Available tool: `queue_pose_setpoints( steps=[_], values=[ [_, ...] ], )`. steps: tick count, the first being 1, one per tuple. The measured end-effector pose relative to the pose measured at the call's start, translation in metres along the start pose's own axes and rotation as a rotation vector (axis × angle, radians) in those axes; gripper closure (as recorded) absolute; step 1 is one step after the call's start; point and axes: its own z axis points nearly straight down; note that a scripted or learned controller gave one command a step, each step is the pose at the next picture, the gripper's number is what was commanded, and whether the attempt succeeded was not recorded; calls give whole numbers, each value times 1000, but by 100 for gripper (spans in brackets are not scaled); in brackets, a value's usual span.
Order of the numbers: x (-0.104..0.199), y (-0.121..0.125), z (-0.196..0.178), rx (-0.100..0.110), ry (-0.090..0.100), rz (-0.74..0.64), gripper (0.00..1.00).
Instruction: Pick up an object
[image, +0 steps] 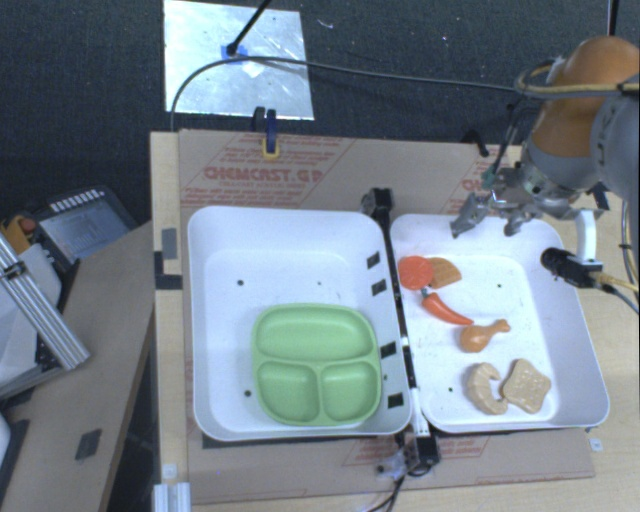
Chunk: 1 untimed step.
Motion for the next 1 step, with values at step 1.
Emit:
queue_pose_setpoints(
  steps=[1],
  values=[
    [-2,6,60,3,0,-2,0]
  ],
)
